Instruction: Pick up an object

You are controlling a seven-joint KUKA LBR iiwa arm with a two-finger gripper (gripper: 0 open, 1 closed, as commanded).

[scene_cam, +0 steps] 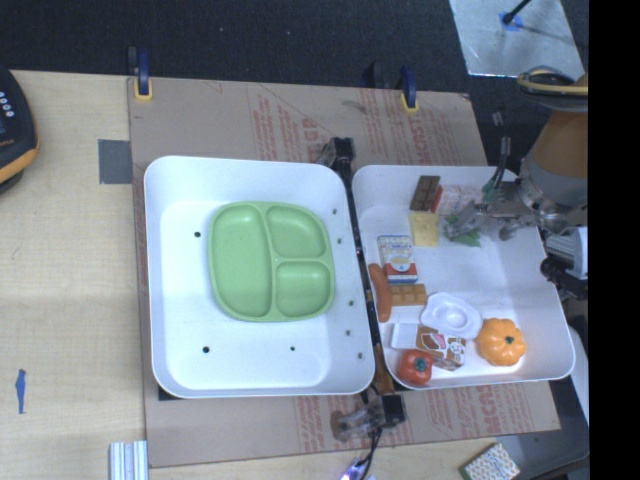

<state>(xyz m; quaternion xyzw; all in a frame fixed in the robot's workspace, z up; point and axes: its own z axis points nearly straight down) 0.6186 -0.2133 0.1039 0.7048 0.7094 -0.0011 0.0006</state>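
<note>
The right bin [520, 268] holds several toy foods. A brown chocolate bar [426, 193] and a yellow cheese slice [424, 229] lie at its back. A small milk carton [396, 255], a sausage [379, 290] and a waffle piece [406, 295] sit along its left side. At the front are a white fried egg [450, 316], an orange pumpkin [500, 341], a red tomato [414, 368] and a printed packet [444, 349]. My gripper [478, 216] hangs low over the bin's back right, beside the cheese, right at a small greenish item [461, 231]. Whether it grips that item is unclear.
The left bin [170, 298] carries a green divided plate [270, 260]. The arm [556, 153] with its orange band reaches in over the right bin's far right corner. A black and yellow device [12, 128] lies at the bench's left edge. Clamps [142, 73] hold the cardboard at the back.
</note>
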